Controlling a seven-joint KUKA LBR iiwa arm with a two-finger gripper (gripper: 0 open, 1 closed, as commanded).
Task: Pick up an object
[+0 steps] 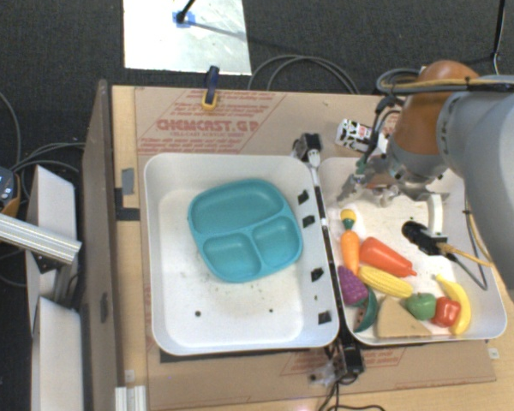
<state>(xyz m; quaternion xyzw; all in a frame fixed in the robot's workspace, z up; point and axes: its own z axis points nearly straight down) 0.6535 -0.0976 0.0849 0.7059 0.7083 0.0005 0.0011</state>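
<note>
Camera view, near edge first: toy food is heaped in the right bin point(495, 319), with a banana point(459, 302), corn point(385, 281), a carrot point(350, 248) and a red pepper point(385, 255) touching, so picks are crowded. The left bin point(176, 315) is taken up by a teal divided plate point(244, 229). Farther back, the tool point(373, 187) is hung over the right bin's far end, nothing seen between its parts; its spread cannot be told.

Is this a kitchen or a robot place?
Probably a robot lab, not a kitchen. A grey robot arm reaches over two white bins, the food looks like plastic toys, and cables trail over the dark floor.
</note>
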